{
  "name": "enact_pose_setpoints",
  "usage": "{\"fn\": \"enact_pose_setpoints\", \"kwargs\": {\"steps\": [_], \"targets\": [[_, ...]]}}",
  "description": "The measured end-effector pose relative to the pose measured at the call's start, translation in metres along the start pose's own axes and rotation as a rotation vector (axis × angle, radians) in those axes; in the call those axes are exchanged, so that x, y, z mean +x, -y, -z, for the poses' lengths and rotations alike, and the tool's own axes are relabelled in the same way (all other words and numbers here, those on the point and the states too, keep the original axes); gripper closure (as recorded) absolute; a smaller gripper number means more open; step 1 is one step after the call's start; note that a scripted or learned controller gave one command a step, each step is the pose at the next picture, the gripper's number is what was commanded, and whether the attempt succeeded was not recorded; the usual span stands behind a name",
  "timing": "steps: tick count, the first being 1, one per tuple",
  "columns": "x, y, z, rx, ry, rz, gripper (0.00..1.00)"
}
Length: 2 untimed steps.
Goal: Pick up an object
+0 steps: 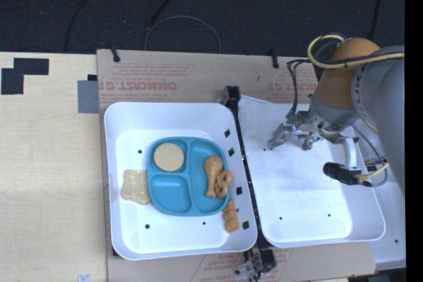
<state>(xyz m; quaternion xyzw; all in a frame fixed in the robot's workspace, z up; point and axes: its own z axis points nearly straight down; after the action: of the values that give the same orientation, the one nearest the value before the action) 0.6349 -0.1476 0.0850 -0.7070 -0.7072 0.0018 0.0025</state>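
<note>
at the far left of the bench lies bare pale wood, then the left bin (119,142) begins, and everything worth picking sits inside it: a tan, lumpy flat piece (135,185) rests on the bin floor just beside the left edge of a blue divided plate (173,198); a round tan disc (168,156) lies in the plate's far-left compartment; a twisted brown pretzel-like piece (217,176) lies in its right compartment; and a small orange-brown chunk (230,216) sits off the plate, near its right near corner, close to the bin's right wall. the disc or the flat piece looks the kindest target, since each lies apart from its neighbours with room on both sides for fingers; the chunk is crowded by the plate rim and the wall, so a descent there risks a finger landing on either. the black divider (239,155) between the bins stands up and must be cleared on the way over. right of it, the right bin (310,234) offers a wide bare floor, and over its far part hangs the gripper (291,137), fingers spread apart with nothing between them, well apart from every object. it would need to lift, cross leftward, then come straight down.
</note>
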Motion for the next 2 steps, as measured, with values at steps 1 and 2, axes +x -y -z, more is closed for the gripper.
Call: {"fn": "enact_pose_setpoints", "kwargs": {"steps": [1, 2], "targets": [[0.000, -0.001, 0.013, -0.002, 0.000, 0.000, 1.00], [0.003, 0.003, 0.075, -0.010, 0.001, 0.001, 1.00]]}}
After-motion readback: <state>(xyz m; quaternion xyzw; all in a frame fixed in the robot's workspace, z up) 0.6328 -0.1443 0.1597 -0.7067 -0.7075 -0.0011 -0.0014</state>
